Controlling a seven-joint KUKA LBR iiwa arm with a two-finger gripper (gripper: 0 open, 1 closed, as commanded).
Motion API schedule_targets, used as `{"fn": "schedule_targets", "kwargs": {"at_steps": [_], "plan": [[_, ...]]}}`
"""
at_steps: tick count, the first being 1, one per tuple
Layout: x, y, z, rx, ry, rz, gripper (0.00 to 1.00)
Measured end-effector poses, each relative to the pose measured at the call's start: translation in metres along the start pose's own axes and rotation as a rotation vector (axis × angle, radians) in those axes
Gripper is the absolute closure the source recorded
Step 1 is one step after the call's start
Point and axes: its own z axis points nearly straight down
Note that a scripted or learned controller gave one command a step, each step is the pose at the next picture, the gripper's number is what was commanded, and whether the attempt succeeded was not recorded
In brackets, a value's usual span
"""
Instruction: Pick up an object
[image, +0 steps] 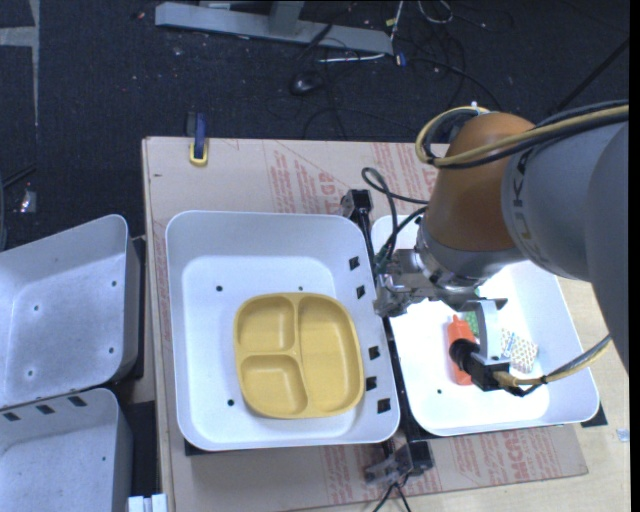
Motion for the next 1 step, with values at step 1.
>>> {"fn": "schedule_targets", "kwargs": {"at_steps": [1], "plan": [[0.0514,-0.0083,-0.0152,-0.001,0.000,-0.001,1.00]]}}
